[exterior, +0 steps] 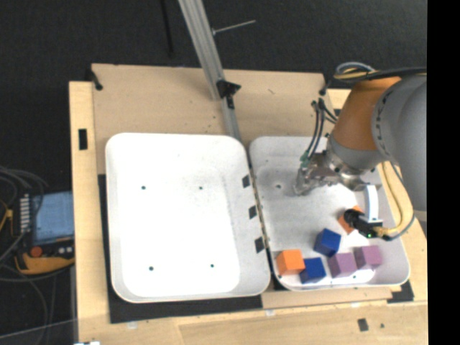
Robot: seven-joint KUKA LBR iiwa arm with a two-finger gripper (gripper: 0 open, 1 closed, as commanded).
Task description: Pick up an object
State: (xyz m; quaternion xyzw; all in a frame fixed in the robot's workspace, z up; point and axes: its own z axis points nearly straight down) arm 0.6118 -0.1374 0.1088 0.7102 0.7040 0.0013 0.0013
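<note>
Over the right bin (287, 157), the grey arm (374, 128) reaches in from the right and hangs its jaws (307, 182) low above bare bin floor; whether they are open or closed cannot be told at this slant, and nothing shows between them. Every candidate sits crowded along that bin's near edge: an orange block (290, 261) touching a blue block (313, 269), another blue cube (328, 241) just behind, two purple blocks (343, 263) (371, 255) alongside. Probably the clustering makes a clean grasp awkward. Beside it, the left bin (180, 214) lies on the worktop (201, 85).
</note>
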